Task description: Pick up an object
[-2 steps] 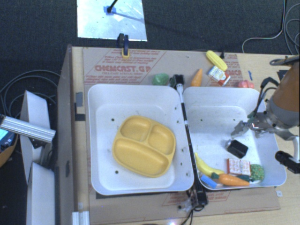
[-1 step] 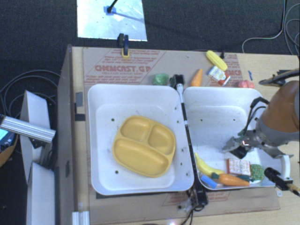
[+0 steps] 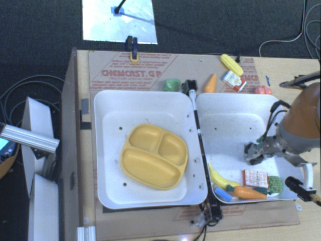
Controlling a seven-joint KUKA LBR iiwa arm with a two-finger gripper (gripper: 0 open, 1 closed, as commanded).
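Presently, the gripper [image 3: 255,152] is sitting over the bare floor of the right bin [image 3: 235,114], just beyond the red-and-white box [image 3: 256,177] and apart from it. Whether the claw is clenched or released cannot be told. The box is lying flat at the bin's near edge. A green piece [image 3: 274,184] is touching the box's right side. A carrot [image 3: 249,193] is lying just in front of the box, and a banana [image 3: 220,178] is curving away to its left. A yellow divided tray [image 3: 154,156] is resting well left of the box, in the left bin [image 3: 108,114].
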